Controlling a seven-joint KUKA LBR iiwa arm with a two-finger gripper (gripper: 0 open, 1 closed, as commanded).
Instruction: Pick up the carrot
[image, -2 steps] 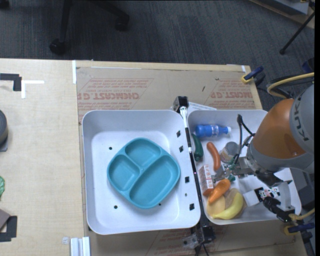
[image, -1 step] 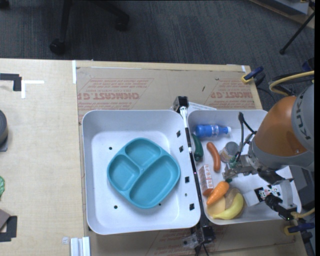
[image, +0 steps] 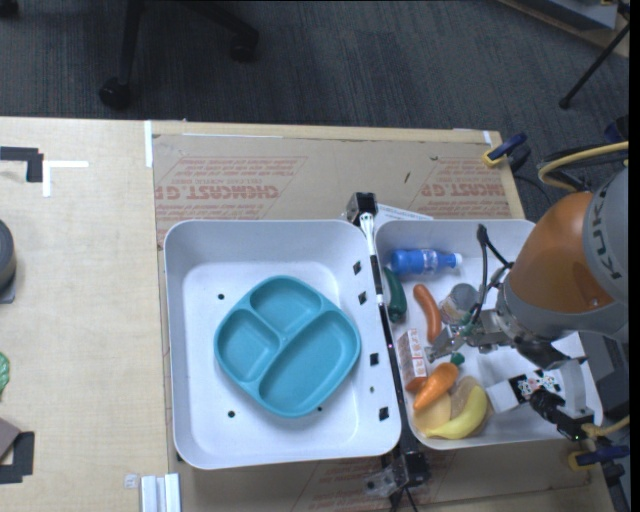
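The carrot (image: 434, 386) is orange with a small green top and lies tilted in the right bin (image: 520, 238), near its front left corner. Its thin end points toward the front. It rests against a yellow banana (image: 462, 414). My gripper (image: 452, 341) hangs over the right bin, just above and behind the carrot's green top. The grey arm with its orange band (image: 560, 262) reaches in from the right and hides part of the bin's floor.
In the right bin also lie a blue bottle (image: 422, 262), a dark green vegetable (image: 396, 293), a reddish sausage (image: 429, 310) and a small snack packet (image: 410, 352). The left bin (image: 200, 250) holds a blue divided plate (image: 287, 345). A clamp (image: 362, 208) sits between the bins.
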